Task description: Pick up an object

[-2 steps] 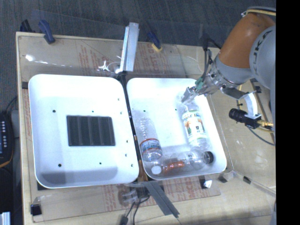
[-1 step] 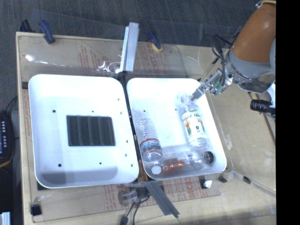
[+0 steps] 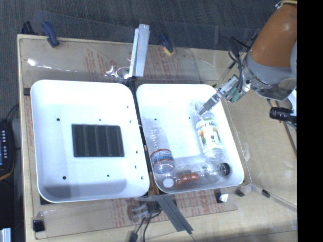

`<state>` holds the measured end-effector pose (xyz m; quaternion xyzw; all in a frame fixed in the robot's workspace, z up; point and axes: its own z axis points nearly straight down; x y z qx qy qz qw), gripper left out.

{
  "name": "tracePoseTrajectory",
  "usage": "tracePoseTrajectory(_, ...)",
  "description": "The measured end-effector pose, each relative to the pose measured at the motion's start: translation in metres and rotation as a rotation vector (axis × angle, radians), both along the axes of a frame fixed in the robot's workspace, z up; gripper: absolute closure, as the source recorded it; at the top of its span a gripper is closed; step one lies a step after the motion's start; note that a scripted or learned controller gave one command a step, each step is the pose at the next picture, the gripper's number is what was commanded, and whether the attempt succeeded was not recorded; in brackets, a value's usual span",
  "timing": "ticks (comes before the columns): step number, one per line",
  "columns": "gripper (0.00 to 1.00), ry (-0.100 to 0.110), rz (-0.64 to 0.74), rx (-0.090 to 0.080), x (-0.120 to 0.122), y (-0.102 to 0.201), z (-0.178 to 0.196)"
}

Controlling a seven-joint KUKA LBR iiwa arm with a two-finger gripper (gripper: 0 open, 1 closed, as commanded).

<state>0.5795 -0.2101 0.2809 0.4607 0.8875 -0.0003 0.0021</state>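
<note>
Bottles crowd your right bin point(image 3: 229, 135): a labelled one point(image 3: 209, 135) at 3 o'clock, two clear ones point(image 3: 160, 153) point(image 3: 199, 174) at 6. Your gripper point(image 3: 204, 106) touches the labelled bottle's cap; you cannot tell its opening.

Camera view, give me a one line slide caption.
KUKA arm's gripper poised over a labelled bottle in the right bin, among clear plastic bottles.
</note>
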Motion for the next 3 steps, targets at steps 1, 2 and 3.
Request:
tracePoseTrajectory(1,0.0,0.005,0.175,0.002,0.003,0.001,-0.051)
tracePoseTrajectory(2,0.0,0.006,0.039,0.003,0.006,-0.001,-0.101)
tracePoseTrajectory(3,0.0,0.006,-0.005,0.003,0.004,0.0,-0.152)
